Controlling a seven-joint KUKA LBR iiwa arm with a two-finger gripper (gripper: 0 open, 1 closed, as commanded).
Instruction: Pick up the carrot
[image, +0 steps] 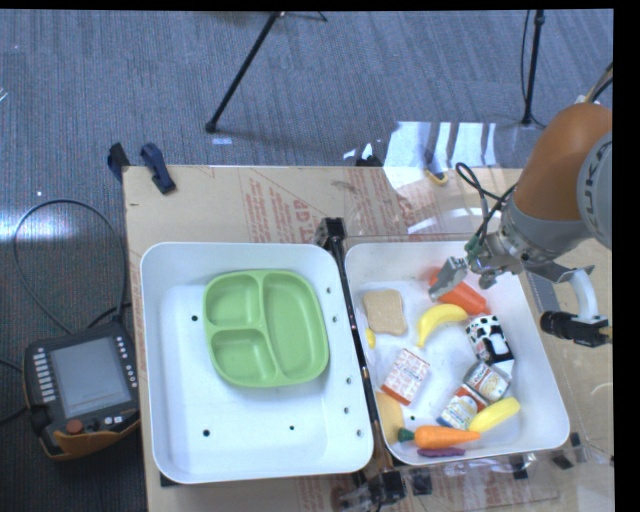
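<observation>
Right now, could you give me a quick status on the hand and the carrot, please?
Hand low over right bin's far side, above an orange piece. Carrot lying at near edge, untouched. Yellow pieces and small cartons crowd it.

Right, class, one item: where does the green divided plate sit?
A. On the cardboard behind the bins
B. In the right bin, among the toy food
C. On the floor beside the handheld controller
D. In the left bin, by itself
D: the green divided plate lies inside the left bin, while the toy food fills the right bin.
</observation>
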